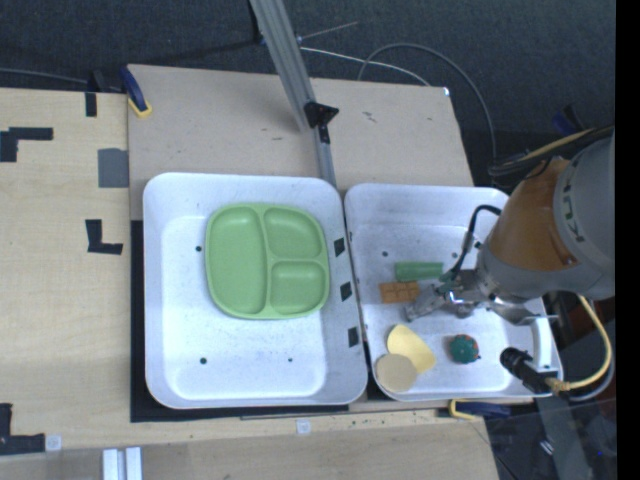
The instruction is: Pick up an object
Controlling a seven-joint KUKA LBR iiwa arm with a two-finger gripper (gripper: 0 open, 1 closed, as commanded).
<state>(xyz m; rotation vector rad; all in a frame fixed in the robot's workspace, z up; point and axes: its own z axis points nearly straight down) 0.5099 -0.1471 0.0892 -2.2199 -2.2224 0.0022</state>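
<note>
Here, the left bin (170,368) holds a green divided plate (267,260), well apart from the work. In the right bin (420,206) a green block (418,270) lies just above an orange block (398,292), both with long axes running left to right; a yellow piece (411,346), a tan disc (396,372) and a teal ball (462,349) sit nearer the front. The arm (545,228) reaches in from the right, its gripper (432,300) low beside the orange block's right end; whether the gripper grips anything cannot be told.

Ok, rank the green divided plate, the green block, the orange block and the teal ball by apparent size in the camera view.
1. Green divided plate, by far the largest.
2. Green block and orange block: look alike, so unranked.
3. Teal ball, smallest.
</note>
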